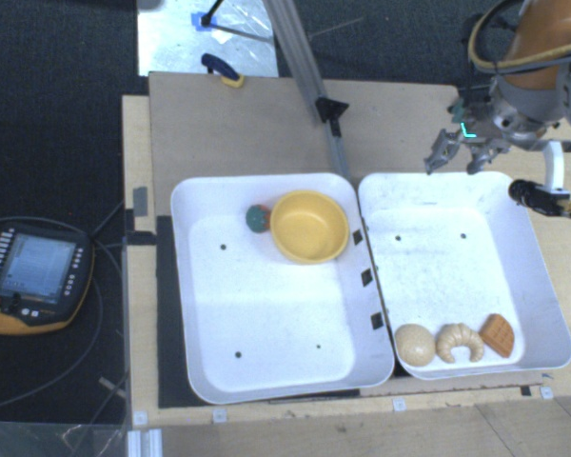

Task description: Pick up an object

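My gripper (454,156) hangs above the far rim of the right bin (538,255), its two fingers spread apart with nothing between them. Three food pieces lie along that bin's near edge: a pale round bun (415,345), a croissant (461,342) and a brown waffle piece (498,334). In the left bin (266,341) a yellow bowl (308,226) sits at the far right, with a small green and red ball (257,218) touching its left side. All of these are well away from the gripper.
A teach pendant (29,276) lies off the bench at the left. A grey pole (305,55) slants across the board behind the bins, and a yellow and blue clamp (221,69) sits at its far edge.
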Robot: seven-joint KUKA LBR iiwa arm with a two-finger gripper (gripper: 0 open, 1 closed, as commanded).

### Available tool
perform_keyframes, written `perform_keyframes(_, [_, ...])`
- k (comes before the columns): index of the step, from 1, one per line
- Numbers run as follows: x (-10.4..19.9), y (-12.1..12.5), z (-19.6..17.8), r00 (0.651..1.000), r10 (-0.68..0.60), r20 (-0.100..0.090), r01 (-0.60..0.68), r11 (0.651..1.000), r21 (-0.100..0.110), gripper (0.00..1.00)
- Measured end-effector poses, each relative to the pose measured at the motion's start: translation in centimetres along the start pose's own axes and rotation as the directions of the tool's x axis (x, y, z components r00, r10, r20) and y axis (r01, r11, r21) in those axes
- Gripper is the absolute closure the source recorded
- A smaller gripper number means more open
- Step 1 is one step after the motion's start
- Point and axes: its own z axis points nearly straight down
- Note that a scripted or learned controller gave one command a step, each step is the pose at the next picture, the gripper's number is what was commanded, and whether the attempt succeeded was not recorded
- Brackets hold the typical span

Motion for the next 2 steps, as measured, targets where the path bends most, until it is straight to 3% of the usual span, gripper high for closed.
perform_keyframes(1, [0.0, 0.0, 0.0, 1.000, 0.000, 0.000, 0.000, 1.000, 0.000, 0.00])
perform_keyframes(2, [0.2, -0.1, 4.2, 1.000, 0.000, 0.000, 0.000, 1.000, 0.003, 0.00])
